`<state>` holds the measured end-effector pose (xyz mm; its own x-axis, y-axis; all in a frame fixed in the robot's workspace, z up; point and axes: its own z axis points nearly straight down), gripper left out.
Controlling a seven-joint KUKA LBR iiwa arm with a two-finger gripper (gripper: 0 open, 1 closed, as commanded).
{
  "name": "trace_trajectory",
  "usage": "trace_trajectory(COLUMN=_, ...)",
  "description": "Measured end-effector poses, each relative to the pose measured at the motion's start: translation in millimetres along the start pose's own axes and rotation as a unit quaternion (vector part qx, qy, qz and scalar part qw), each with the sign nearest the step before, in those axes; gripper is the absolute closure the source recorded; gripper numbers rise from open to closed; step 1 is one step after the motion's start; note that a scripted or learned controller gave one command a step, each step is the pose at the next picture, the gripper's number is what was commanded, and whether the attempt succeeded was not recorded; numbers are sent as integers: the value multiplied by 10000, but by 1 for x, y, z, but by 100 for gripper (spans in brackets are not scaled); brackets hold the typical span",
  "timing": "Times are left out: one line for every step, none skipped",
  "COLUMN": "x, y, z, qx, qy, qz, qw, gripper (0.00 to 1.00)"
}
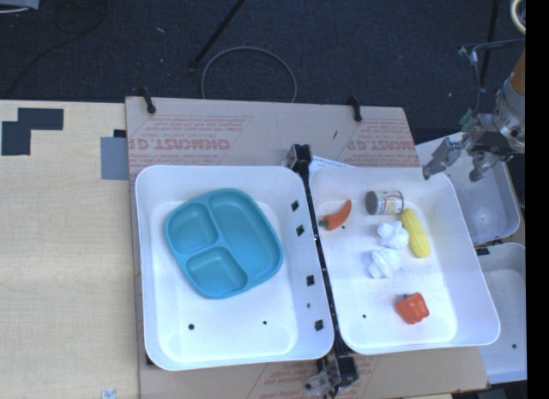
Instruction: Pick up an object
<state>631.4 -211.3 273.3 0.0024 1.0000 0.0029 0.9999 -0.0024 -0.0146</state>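
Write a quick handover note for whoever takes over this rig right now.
Gripper: open, holding nothing, at the right bin's far right corner.
Right bin holds a chili pepper, small can, corn cob, two crumpled white pieces and a red-orange pepper.
Left bin holds a blue divided plate.
Done: nothing picked.
Left: descend, grasp one object, lift.

Overhead slanted view of both bins (163, 217)

1. Two bins sit side by side on the surface (60, 243).
2. The left bin (163, 337) holds a divided plate (223, 241).
3. The right bin (467, 320) holds a chili (338, 214), can (385, 202), corn cob (416, 232), two crumpled wads (389, 249) and a pepper (413, 307).
4. The claw (459, 162) hangs beyond the right bin's far right corner.
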Motion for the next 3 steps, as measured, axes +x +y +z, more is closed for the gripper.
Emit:
trace_trajectory(x=0, y=2, z=-9, qx=-63, qy=-12, qz=-11, qw=10000, gripper=0)
trace_trajectory(x=9, y=7, z=46, qx=-41, qy=-7, qz=-23, qw=10000, gripper=0)
trace_trajectory(x=3, y=4, z=92, qx=-44, qy=-10, qz=-13, qw=10000, gripper=0)
